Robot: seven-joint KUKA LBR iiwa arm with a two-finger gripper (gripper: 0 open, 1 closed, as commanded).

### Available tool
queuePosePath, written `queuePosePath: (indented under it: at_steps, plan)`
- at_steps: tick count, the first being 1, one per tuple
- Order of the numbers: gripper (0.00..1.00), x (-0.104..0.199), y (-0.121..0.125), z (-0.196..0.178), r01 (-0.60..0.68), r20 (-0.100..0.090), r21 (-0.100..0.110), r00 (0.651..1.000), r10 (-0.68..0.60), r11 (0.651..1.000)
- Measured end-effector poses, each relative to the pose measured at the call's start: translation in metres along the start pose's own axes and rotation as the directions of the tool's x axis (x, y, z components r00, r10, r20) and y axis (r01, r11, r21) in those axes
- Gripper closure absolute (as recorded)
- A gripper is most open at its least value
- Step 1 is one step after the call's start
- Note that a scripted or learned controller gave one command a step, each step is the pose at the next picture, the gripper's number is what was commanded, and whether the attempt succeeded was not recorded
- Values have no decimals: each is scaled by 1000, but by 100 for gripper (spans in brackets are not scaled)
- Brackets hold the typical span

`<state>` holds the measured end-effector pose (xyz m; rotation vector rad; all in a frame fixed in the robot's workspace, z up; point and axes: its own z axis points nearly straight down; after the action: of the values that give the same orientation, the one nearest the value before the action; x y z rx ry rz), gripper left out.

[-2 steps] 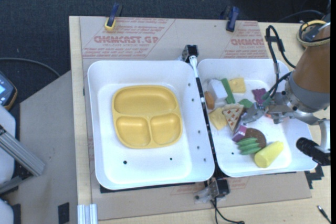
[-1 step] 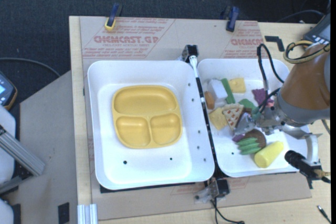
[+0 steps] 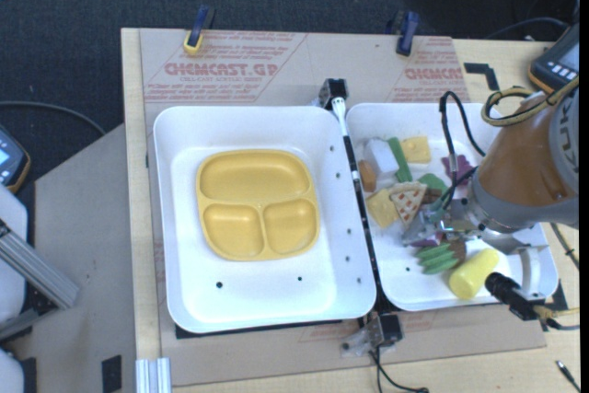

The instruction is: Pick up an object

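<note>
My gripper point(image 3: 433, 221) is down inside the right shallow white plastic bin point(image 3: 405, 292), low among the pile of toy food, and my grey arm with its orange band point(image 3: 520, 156) reaches in from the right and covers much of that bin's right half. I cannot tell from this slanted view whether the gripper is wide or narrow, because the clutter and my own wrist hide it, and I see nothing clearly held.

The things to pick lie in that right bin. Just left of my gripper sits a tan wedge like a slice of pizza point(image 3: 406, 201), touching a pale yellow flat piece point(image 3: 380, 209) on its left. Farther away lie a dark green stick point(image 3: 399, 158) and a pale yellow block point(image 3: 416, 148), side by side, with a small orange-brown piece point(image 3: 368, 172) to their left. Nearer to the camera, a green ridged piece point(image 3: 440, 257) lies just beside a yellow cylinder point(image 3: 472, 272).

The left shallow white plastic bin point(image 3: 184, 290) holds a yellow plastic plate with three compartments point(image 3: 257, 202), lying flat near its middle.

Both bins rest side by side on the tabletop, on a brown board with red lettering point(image 3: 221, 67), held at its far edge by a yellow-tipped clamp point(image 3: 196, 30) and a blue clamp point(image 3: 405, 32).
</note>
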<state>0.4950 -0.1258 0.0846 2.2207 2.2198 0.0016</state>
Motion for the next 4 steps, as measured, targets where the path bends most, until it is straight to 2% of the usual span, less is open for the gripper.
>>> queuePosePath:
  at_steps: [1, 2, 4]
  plan:
    - [100, -1, 2, -13, -1, 3, -8, 1000, 1, 1000]
    - [100, 2, -6, -64, 1, 2, -4, 1000, -1, 1000]
    - [100, 3, -1, -142, 2, 2, -4, 1000, -2, 1000]
